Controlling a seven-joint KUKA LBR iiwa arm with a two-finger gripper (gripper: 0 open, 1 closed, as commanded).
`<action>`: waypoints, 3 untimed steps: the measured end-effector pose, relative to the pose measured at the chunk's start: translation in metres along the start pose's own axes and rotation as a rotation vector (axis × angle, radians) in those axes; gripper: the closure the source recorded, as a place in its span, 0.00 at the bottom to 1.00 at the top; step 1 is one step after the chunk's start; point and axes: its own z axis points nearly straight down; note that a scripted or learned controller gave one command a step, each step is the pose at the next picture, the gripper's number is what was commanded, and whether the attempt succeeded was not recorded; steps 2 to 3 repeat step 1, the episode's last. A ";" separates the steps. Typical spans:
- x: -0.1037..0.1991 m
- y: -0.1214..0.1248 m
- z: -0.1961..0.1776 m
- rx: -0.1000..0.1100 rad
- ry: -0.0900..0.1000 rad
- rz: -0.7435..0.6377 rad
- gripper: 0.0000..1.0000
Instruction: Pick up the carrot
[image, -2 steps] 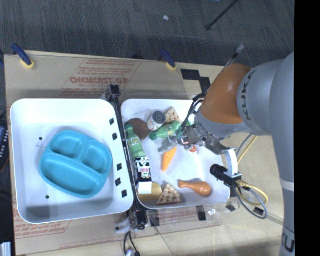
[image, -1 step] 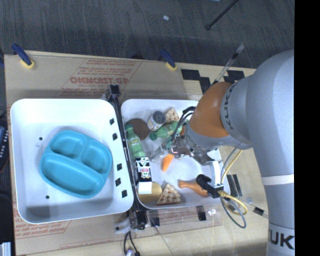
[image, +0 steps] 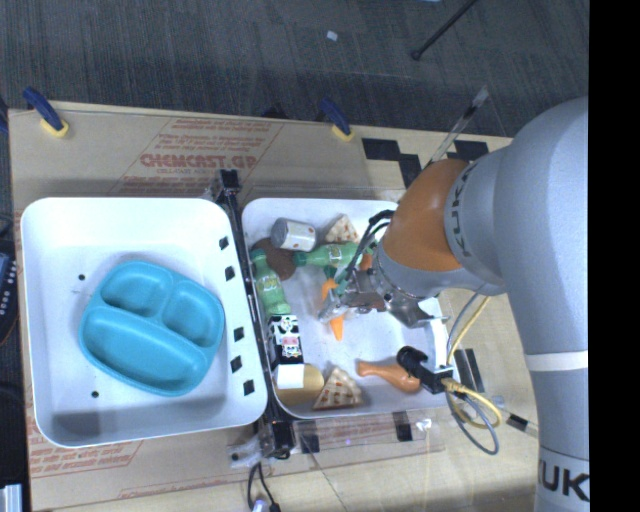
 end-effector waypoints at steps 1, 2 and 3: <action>0.088 -0.057 -0.093 -0.010 0.005 -0.089 1.00; 0.088 -0.057 -0.093 -0.010 0.005 -0.089 1.00; 0.088 -0.057 -0.093 -0.010 0.005 -0.089 1.00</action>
